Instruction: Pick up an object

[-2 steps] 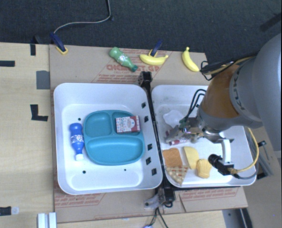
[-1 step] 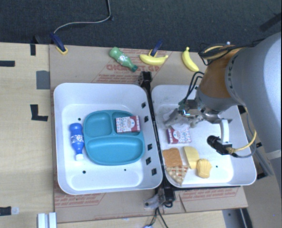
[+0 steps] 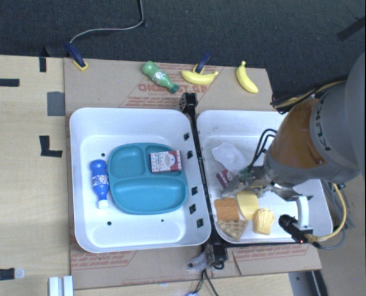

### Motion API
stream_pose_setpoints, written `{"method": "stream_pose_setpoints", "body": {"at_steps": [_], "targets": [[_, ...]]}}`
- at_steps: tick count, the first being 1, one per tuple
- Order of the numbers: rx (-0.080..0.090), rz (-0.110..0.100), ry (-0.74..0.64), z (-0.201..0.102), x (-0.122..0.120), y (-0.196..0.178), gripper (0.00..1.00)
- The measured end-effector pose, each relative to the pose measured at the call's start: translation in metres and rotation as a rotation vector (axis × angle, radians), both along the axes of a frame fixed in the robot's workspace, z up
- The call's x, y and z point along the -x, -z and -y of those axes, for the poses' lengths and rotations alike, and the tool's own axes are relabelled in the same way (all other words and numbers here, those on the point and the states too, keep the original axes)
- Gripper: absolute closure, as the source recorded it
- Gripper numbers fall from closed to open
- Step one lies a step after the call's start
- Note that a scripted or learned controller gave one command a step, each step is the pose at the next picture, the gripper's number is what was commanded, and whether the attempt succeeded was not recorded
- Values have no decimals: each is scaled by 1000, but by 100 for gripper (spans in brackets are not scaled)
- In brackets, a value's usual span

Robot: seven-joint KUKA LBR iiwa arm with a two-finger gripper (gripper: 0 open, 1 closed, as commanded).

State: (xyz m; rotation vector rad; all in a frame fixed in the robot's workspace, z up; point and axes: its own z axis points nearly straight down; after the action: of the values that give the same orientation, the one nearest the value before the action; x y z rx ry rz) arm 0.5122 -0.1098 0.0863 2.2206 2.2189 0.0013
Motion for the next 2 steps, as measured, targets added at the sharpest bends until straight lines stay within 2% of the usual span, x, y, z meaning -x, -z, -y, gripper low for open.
{"method": "stream_pose_setpoints", "body": {"at_steps": [1, 2], "targets": [[3, 3, 1, 1, -1, -10, 100], [3, 3, 1, 1, -1, -10, 0]]}}
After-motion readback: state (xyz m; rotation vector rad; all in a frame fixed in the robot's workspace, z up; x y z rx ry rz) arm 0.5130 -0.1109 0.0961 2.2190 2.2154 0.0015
